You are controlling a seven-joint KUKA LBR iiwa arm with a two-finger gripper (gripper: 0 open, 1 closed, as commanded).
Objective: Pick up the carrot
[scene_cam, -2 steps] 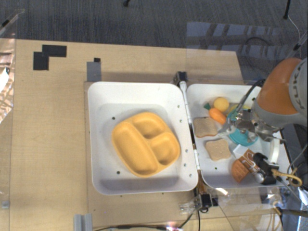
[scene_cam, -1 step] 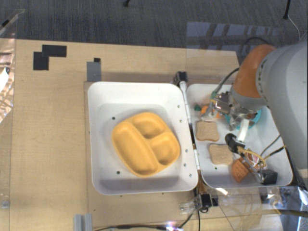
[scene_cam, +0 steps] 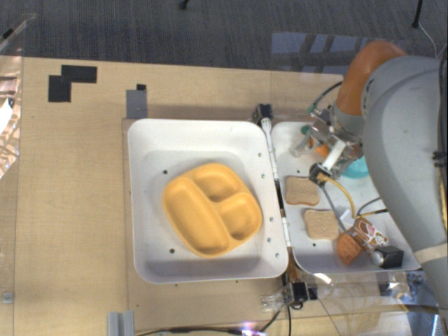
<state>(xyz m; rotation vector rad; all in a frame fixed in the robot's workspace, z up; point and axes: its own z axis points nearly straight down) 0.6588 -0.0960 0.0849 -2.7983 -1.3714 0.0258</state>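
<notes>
A small orange patch, which looks like the carrot (scene_cam: 320, 148), shows at the far end of the right bin (scene_cam: 294, 135). The gripper's body hides most of it. My gripper (scene_cam: 320, 154) hangs directly over that spot, low in the bin. The grey arm with its orange band (scene_cam: 367, 65) comes in from the upper right. The view does not settle whether the carrot is held.
The right bin also holds two bread slices (scene_cam: 302, 190) (scene_cam: 321, 224), a brown roll-like item (scene_cam: 348, 248), a brown bottle with a black cap (scene_cam: 373, 240) and a teal object (scene_cam: 356, 167). A yellow divided plate (scene_cam: 212, 207) lies in the left bin (scene_cam: 150, 152).
</notes>
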